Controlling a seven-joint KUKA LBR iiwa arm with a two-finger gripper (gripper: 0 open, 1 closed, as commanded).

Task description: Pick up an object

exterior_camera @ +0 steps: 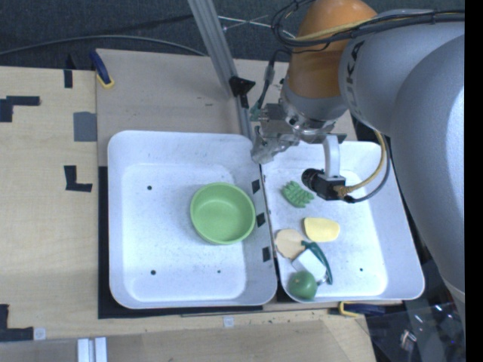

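My gripper (266, 148) hangs over the back end of the divider between the two bins, under the orange wrist band. Nothing shows in its grasp. In the right bin (392, 277) lie a small green ridged piece (297, 194), a yellow piece (321, 229), a tan round piece (288, 243), a white and dark-green item (314, 261) and a green ball (303, 284). The green ridged piece is the closest to the gripper, a little to its front right. A light green bowl (222, 213) sits upright in the left bin (143, 202).
The arm's big grey body covers the right side of the view and overhangs the right bin's back right corner. A black cylinder with a yellow cable (324, 184) hangs beside the ridged piece. A slanted metal bar (215, 44) rises behind the bins.
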